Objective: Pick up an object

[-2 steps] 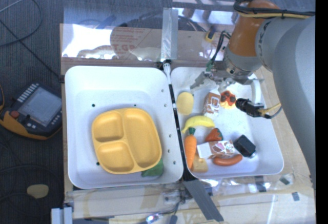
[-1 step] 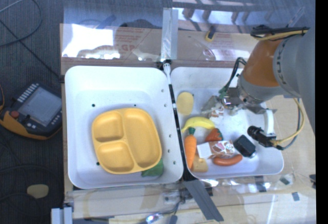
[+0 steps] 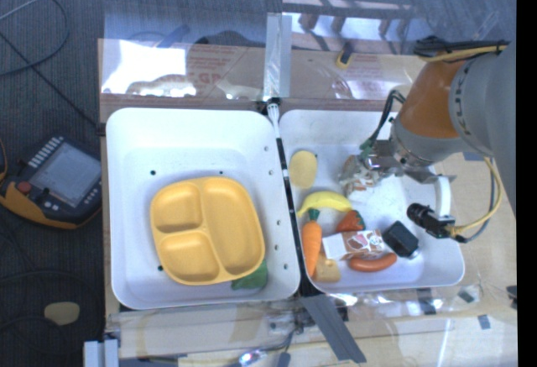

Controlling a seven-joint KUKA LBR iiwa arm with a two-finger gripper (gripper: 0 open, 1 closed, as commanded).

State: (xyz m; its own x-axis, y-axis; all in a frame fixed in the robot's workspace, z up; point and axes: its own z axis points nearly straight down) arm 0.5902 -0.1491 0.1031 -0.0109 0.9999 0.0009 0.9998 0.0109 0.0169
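Camera view from above shows a bench with two shallow white bins side by side. The left bin (image 3: 126, 189) holds a yellow divided plate (image 3: 205, 228) with three compartments, lying flat near the middle. A green object (image 3: 252, 279) peeks out from under the plate's lower right corner; what it is cannot be told.

The right bin (image 3: 436, 273) holds a cluster of toy foods toward its left and lower side. A pale yellow rounded piece (image 3: 303, 165) sits near the upper left, close to the divider between the bins. Below it lies a banana (image 3: 325, 203), and just beneath that an orange carrot (image 3: 311, 244) points down along the bin's left wall. A red pepper-like piece (image 3: 350, 222) sits to the right of the carrot. A white card (image 3: 342, 244) overlaps a red sausage (image 3: 372, 261) lower down. A small black block (image 3: 401, 238) rests just right of the sausage.

The grey arm (image 3: 478, 105) with its orange band (image 3: 428, 105) reaches in from the right over the right bin. Its gripper (image 3: 362, 172) hangs low in the upper middle of that bin, above the food cluster and right of the pale yellow piece. Whether it is spread or closed cannot be told, nor whether anything is in it.

A handheld controller (image 3: 50, 182) lies on the dark floor to the left of the bench.
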